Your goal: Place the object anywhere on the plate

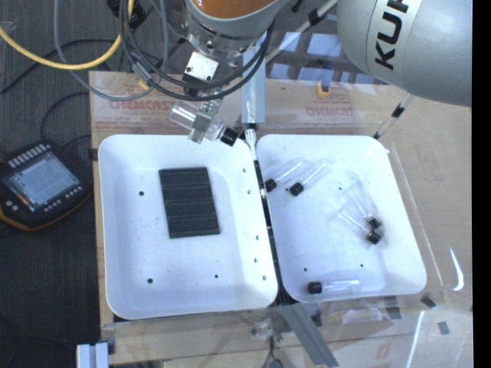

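Over far rim of left bin point(146, 141), clear tube point(209, 130), apparently black-capped.

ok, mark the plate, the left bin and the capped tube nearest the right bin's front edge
plate point(189, 202), camera view, centre of its ridged top.
left bin point(130, 267), camera view, bare floor.
capped tube point(334, 286), camera view, its clear body.

2 white bins side by side on counter point(453, 205): left bin point(115, 228), right bin point(403, 228). Right bin holds several clear black-capped vials, 1 point(335, 286) near front wall. Teach pendant point(42, 184) left of left bin.
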`<action>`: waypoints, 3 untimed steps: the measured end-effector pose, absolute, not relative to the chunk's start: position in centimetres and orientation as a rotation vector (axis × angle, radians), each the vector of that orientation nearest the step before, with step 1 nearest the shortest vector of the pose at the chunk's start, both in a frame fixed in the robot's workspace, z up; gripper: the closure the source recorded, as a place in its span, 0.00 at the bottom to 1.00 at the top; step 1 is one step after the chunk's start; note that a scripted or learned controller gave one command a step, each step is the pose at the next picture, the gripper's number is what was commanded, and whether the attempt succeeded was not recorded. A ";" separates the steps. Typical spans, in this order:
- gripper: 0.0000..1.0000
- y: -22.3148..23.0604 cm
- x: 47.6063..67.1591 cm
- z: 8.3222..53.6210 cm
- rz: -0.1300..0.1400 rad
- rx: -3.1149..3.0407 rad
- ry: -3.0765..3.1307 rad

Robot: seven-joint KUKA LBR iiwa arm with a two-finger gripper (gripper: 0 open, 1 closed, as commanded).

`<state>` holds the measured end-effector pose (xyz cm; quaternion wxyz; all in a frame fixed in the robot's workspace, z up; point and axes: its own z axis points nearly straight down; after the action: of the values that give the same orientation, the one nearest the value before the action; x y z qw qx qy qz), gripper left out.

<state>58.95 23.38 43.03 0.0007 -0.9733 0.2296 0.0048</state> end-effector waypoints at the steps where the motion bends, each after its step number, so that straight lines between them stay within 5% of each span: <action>1: 1.00 23.4 54.5 43.1 0.015 -3.105 0.463; 2: 1.00 23.4 52.9 40.8 0.016 -3.124 0.322; 3: 1.00 23.3 58.3 36.1 0.016 -3.119 0.353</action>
<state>58.31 23.32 36.11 0.0013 -0.9937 0.1123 0.0051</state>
